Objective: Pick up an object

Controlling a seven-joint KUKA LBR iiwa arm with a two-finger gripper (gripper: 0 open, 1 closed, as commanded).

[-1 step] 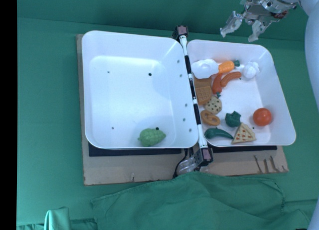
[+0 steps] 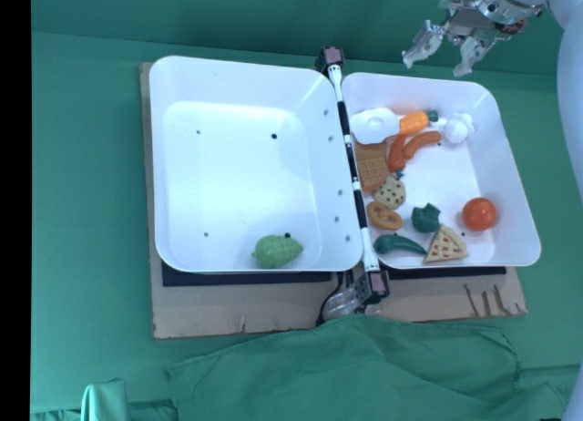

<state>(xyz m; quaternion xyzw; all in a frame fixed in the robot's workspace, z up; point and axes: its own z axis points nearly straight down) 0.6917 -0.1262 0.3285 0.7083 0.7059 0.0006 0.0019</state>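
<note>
1. Spread apart and holding nothing, the jaws of the gripper (image 2: 440, 49) hang above the far edge of the right bin (image 2: 513, 193).
2. From left: a green lumpy toy (image 2: 277, 250) lies alone in the left bin (image 2: 228, 150); toy foods crowd the right bin, a tomato (image 2: 479, 214) standing freest.
3. I judge the approach step is in hand; next the gripper must go down over one toy.
4. Upper arm is cut off; the small toys are hard to name.

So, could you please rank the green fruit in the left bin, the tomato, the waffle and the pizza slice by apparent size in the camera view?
1. Green fruit and waffle: about alike, largest.
2. Pizza slice.
3. Tomato, slightly smaller.
</note>
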